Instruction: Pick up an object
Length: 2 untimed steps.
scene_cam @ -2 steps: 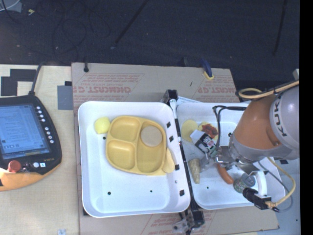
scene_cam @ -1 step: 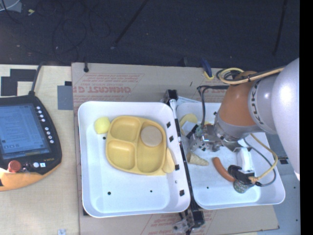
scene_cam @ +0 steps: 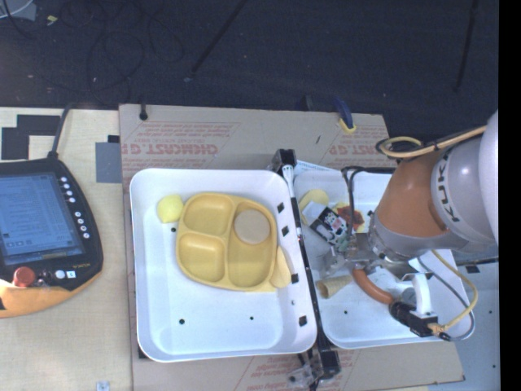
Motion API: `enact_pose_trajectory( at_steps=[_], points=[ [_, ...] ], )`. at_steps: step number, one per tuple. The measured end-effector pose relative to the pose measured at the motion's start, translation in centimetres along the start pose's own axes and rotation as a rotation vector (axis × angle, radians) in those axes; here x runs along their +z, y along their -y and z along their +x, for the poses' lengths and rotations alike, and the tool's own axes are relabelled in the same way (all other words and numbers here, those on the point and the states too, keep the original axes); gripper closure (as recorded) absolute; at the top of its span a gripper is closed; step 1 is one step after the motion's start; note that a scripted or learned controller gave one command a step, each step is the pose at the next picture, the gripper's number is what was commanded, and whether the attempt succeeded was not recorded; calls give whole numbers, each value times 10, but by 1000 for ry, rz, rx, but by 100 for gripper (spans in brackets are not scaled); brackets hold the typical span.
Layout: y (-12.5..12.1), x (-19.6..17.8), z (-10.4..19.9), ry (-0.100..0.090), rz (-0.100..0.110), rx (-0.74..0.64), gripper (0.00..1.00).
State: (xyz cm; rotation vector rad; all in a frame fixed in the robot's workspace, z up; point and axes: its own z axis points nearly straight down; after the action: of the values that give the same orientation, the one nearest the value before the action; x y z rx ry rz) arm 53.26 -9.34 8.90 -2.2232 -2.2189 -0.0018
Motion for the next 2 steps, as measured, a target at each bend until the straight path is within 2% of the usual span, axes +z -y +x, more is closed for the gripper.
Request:
enact_pose_trajectory(
  at_steps=[1, 2],
  points=[
    [-45, 0, -57, 2, 0, 0, 0],
    [6, 0, -46, 1, 0, -1, 0]
  ],
)
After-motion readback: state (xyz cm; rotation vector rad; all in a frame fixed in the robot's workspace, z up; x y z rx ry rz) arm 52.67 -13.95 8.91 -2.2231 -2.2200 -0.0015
